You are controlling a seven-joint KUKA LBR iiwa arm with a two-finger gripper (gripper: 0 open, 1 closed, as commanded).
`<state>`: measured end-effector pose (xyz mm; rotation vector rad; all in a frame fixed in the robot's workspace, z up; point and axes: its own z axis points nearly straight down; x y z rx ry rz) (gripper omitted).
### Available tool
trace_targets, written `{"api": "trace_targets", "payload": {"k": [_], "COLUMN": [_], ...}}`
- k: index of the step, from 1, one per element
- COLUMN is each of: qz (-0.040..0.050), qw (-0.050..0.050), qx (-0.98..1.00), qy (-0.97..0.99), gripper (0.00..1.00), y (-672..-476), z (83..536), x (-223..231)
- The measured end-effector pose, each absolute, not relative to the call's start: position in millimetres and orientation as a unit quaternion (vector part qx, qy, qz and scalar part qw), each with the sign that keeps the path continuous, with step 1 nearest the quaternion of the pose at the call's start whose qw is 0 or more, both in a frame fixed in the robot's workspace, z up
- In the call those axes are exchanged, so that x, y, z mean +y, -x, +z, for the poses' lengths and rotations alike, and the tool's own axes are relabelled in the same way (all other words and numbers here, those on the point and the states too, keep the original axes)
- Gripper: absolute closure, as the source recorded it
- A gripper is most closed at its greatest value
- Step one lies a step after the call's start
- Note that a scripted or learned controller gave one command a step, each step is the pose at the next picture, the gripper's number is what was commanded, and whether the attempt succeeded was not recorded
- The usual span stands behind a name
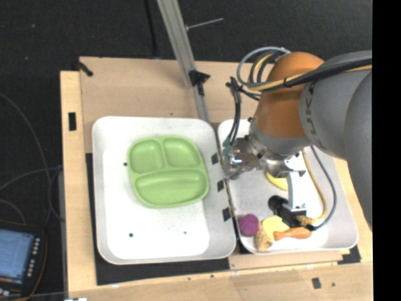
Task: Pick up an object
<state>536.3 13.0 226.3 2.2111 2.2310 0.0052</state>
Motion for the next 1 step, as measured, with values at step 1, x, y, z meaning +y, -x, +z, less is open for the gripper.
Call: {"api": "trace_targets", "payload": {"k": [1], "qz": [0.0009], "qw": [0.000], "qx": [0.710], "qy": [-0.704], "gripper": [1.00], "y": [-547.3], "z": [221.5], "x": [71.3]}}
